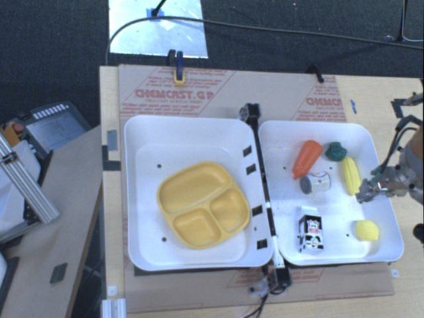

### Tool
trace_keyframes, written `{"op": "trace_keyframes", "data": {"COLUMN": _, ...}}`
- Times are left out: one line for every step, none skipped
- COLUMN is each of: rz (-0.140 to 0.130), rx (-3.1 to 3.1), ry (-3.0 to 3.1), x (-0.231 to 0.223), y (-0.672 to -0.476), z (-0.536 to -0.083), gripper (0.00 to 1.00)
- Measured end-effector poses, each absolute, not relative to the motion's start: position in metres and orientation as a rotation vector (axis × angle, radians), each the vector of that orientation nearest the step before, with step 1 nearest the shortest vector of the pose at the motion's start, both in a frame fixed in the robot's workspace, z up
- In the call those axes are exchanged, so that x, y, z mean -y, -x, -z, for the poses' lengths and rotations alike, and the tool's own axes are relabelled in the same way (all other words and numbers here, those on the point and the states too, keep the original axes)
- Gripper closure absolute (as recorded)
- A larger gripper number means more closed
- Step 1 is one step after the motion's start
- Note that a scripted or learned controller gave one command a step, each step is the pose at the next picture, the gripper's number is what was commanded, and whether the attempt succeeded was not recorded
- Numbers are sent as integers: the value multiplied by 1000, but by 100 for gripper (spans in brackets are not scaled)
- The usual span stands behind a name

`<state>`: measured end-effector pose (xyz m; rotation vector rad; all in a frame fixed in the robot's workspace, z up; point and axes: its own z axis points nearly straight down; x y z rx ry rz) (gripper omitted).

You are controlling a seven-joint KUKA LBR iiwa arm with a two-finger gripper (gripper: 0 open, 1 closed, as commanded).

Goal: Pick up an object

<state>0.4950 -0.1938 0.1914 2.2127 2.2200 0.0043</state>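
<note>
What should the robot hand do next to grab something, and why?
Probably slide a little left and lower onto the yellow corn cob. The gripper sits at the right bin's right edge, just beside the corn's lower end, nothing visibly held, so that is the closest object.

glossy white plastic bins (199, 128), matt yellow tray (202, 204)

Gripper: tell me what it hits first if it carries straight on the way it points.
The gripper reaches in from the right, tips aimed left, just beside the yellow corn cob. It would probably meet the cob's lower end first, though height above the right bin is unclear.
</note>
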Motion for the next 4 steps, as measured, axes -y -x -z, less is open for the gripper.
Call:
{"op": "trace_keyframes", "data": {"rz": -4, "rx": -2222, "ry": -2212, "x": 194, "y": -497, "z": -219, "gripper": 100}}
{"op": "trace_keyframes", "data": {"rz": -6, "rx": -2230, "ry": -2208, "x": 145, "y": -512, "z": -231, "gripper": 100}}
{"op": "trace_keyframes", "data": {"rz": -6, "rx": -2234, "ry": -2208, "x": 83, "y": -524, "z": -232, "gripper": 100}}
{"op": "trace_keyframes", "data": {"rz": -6, "rx": -2233, "ry": -2209, "x": 25, "y": -546, "z": -225, "gripper": 100}}
